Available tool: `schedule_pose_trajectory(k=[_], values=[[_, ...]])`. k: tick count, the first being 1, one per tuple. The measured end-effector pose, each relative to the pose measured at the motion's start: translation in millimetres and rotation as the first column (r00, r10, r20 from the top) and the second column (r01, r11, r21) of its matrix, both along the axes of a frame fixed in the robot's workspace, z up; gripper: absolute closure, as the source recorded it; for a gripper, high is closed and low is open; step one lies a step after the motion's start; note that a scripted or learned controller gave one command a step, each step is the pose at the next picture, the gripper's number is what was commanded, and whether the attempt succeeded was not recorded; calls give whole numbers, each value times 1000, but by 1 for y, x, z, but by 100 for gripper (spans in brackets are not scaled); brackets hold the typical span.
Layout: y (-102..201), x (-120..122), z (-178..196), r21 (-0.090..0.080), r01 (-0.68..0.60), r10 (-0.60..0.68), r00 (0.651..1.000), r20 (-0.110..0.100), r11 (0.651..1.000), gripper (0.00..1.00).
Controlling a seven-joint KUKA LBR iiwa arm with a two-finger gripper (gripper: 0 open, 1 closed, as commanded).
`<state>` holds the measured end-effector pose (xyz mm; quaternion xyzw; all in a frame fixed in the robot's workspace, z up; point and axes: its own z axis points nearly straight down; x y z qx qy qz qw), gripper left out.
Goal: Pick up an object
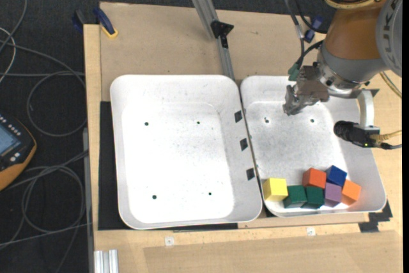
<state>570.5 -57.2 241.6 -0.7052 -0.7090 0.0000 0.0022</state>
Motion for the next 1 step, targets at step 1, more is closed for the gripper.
schedule_pose_trajectory(k=[1], values=[[52,-9,-7,0,-1,1,1000,0,1000,100]])
